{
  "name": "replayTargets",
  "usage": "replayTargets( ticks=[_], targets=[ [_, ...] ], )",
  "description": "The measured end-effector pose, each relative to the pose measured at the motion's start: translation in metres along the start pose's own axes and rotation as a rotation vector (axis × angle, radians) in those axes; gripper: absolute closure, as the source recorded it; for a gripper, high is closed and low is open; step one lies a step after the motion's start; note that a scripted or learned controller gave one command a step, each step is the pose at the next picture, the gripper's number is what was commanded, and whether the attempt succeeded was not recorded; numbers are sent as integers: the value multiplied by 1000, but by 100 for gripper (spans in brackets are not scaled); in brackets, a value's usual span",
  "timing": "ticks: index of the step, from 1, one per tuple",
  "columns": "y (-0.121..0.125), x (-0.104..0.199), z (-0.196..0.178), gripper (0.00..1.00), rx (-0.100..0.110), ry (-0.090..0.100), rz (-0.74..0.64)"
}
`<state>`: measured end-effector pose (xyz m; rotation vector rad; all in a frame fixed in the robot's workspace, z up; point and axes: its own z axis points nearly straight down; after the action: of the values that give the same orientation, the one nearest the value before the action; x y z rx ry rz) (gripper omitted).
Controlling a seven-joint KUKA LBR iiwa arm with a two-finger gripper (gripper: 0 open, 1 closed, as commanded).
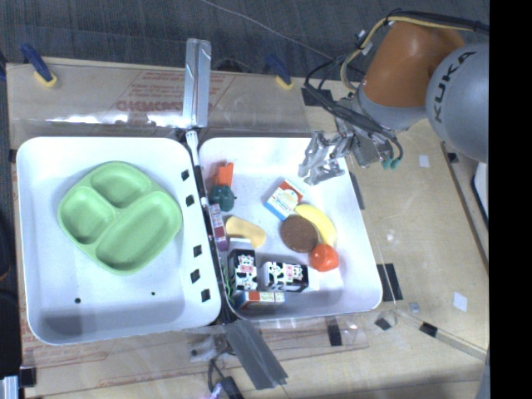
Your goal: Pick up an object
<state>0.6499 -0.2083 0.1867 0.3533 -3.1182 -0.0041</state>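
One banana point(318, 221) lies below the seemingly empty fingers point(320, 163).

Green divided plate point(120, 214) in left bin point(33, 248)

Reached in from the right edge of the camera view as a grey arm point(465, 90), with the orange band point(407, 61) sitting just above the wrist. Angled down and to the left toward the far right corner of the right bin point(366, 264). Carried black cables looped around the wrist, above that bin's far rim. Ended in a metallic two-finger gripper point(320, 171), poised over the bin's far right corner, just inside its rim. Pointed the fingers point(312, 173) downward and slightly leftward, with nothing visibly between them. Too blurred at the tips to judge the gap between them.
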Motion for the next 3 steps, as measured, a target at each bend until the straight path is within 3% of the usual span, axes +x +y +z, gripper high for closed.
replayTargets(
  ticks=[1, 2, 3],
  targets=[
    [1, -9, -68, 100, 5, -10, 505],
    [0, 2, -43, 100, 3, -4, -160],
    [-1, -8, -39, 100, 7, -7, -645]
  ],
)
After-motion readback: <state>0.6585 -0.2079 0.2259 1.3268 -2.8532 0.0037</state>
